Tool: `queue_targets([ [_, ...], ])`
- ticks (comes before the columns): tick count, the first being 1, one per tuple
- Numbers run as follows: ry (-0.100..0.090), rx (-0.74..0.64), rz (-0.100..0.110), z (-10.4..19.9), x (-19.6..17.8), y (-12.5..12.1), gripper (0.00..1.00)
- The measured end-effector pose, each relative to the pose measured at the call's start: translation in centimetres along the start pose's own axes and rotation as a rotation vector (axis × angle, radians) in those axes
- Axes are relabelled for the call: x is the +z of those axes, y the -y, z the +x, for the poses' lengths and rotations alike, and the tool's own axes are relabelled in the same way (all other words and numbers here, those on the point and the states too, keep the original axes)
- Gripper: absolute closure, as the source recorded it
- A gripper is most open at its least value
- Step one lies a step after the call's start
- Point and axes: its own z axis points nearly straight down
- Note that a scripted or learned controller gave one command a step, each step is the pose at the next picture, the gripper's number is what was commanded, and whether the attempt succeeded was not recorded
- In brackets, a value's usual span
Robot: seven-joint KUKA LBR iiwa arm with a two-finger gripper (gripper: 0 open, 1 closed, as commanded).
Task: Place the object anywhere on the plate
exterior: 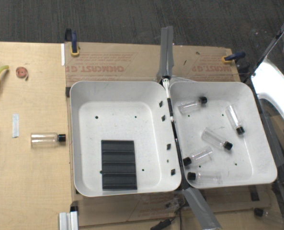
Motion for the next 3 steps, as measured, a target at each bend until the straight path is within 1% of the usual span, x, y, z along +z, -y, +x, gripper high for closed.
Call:
queue_targets([
  [1,-0.002,0.015,-0.001,5.2,0.0,11.9,0.00],
  [2,0.002,-0.065,0.000,-1.1,0.6,0.3,0.00],
  [3,-0.001,0.011,-0.001,2.6,0.0,5.7,0.00],
])
